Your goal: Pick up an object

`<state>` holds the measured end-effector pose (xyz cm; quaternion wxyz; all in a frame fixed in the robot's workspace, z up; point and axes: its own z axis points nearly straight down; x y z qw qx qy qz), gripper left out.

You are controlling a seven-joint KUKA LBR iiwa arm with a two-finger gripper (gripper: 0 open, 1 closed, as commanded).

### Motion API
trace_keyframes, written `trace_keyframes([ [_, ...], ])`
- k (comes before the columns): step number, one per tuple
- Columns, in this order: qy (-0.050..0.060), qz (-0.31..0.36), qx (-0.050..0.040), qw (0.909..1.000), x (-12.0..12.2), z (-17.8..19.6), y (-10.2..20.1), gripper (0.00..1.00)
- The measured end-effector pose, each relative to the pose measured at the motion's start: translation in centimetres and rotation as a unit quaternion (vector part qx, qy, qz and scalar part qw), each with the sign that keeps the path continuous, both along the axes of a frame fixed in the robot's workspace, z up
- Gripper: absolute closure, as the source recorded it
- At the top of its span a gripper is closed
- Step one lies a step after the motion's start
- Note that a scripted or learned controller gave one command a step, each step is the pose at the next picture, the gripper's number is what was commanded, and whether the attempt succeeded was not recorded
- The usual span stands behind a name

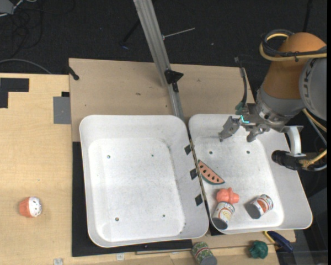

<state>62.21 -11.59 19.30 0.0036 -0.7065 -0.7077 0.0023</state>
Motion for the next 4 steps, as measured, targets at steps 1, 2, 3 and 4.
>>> trace_keyframes([
  [1,-0.003,0.000,-0.0005,1.0000,0.1,0.3,0.0,0.00],
  [2,-0.001,-0.001,-0.0005,1.0000,0.3,-4.1,-0.1,0.00],
  [3,0.000,-0.001,-0.0001,1.0000,0.0,-8.6,0.5,0.00],
  [4,-0.003,-0.001,-0.0009,1.0000,0.0,-10.2,0.6,0.00],
])
